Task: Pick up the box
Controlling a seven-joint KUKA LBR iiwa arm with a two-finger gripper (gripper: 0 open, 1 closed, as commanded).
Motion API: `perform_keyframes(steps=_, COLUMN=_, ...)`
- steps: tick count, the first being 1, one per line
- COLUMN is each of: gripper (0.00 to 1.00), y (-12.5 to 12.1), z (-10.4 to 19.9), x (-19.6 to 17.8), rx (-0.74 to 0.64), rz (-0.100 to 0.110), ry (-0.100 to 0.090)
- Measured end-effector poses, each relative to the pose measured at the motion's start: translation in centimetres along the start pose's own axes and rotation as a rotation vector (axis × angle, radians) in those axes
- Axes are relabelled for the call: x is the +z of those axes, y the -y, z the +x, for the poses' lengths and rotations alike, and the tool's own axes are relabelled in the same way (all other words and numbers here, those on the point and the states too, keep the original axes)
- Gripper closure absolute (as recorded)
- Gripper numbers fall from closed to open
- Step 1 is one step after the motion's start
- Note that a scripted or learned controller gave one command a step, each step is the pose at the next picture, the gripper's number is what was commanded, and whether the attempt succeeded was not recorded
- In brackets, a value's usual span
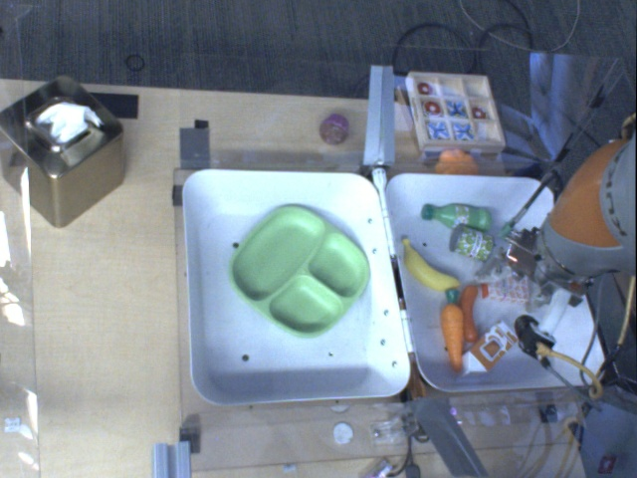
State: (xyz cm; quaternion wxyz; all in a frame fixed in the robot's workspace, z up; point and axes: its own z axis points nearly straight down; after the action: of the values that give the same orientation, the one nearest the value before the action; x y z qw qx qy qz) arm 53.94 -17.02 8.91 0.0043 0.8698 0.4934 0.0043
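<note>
On the desk sit two shallow white bins side by side. Left bin: holds a green divided plate with three compartments, lying near the bin's centre. Right bin: holds several small items. A green bottle lies on its side toward the far edge; just nearer is a small crumpled green-and-grey packet. A banana lies along the bin's left side, and below it a carrot points toward the near edge, with a second orange piece just beside it. The box, small with orange-and-white print, rests tilted near the bin's near edge, just right of the carrot and touching or nearly touching it.

The arm, grey with an orange band, enters from the right above the right bin. Its end effector hangs over the middle-right of that bin, above a pale red-and-white wrapper-like item whose kind cannot be made out; whether the fingers are open or closed cannot be told. The box lies apart from the end effector, nearer the viewer.

Beyond the bins: a tic-tac-toe board at the far right, a small purple ball, and a brown tissue box at the far left.
</note>
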Motion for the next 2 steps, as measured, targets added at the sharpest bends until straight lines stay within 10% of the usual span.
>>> perform_keyframes(steps=1, gripper=1.00, y=-0.2, z=0.1, x=-1.3, rx=-0.009, rz=-0.006, ry=0.000)
perform_keyframes(steps=2, gripper=1.00, y=4.2, z=-2.7, x=-7.4, rx=-0.339, rz=0.007, ry=0.000)
